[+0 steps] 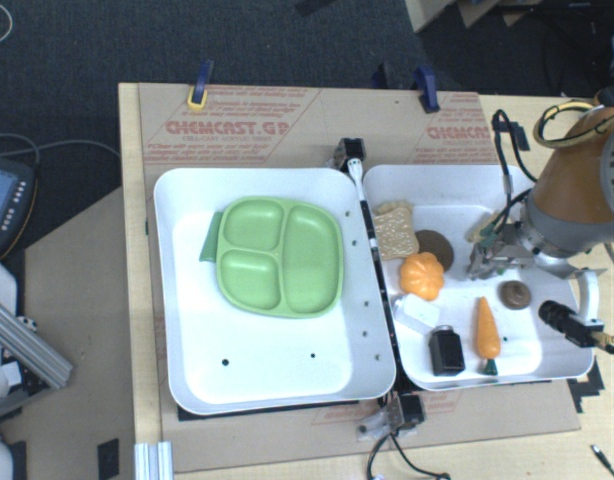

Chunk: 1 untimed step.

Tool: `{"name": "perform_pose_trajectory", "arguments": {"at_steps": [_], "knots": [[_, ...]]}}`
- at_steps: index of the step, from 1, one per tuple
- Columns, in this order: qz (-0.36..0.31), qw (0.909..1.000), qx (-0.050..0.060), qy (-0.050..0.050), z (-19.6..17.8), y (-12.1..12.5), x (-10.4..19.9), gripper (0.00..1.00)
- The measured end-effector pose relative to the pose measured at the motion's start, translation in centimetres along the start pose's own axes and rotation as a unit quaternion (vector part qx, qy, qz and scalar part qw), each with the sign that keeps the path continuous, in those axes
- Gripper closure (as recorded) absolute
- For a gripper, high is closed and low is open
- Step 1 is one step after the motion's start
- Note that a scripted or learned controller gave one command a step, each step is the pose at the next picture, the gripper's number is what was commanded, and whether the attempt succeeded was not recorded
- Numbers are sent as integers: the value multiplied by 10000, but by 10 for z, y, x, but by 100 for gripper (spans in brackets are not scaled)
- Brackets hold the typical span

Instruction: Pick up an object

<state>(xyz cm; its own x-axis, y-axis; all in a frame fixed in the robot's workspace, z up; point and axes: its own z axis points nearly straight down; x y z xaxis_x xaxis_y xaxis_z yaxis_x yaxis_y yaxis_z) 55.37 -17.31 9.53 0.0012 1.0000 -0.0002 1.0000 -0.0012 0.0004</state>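
The bench [287, 118] carries brown board printed "CHEMCAST" in red. The left bin [187, 358] holds a green divided plate [282, 256]. The right bin [427, 183] holds a tan cracker-like block [394, 230], an orange fruit [422, 275], a carrot [486, 328], a black box [446, 351] and a brown disc [514, 293]. The jaws [492, 258] hang just left of the disc, right of the fruit; whether they are released or clenched cannot be told.
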Motion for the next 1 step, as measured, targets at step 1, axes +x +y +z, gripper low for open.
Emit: {"name": "perform_pose_trajectory", "arguments": {"at_steps": [1], "knots": [[-4,10000,-25,-11,-45,-5,1,100]]}}
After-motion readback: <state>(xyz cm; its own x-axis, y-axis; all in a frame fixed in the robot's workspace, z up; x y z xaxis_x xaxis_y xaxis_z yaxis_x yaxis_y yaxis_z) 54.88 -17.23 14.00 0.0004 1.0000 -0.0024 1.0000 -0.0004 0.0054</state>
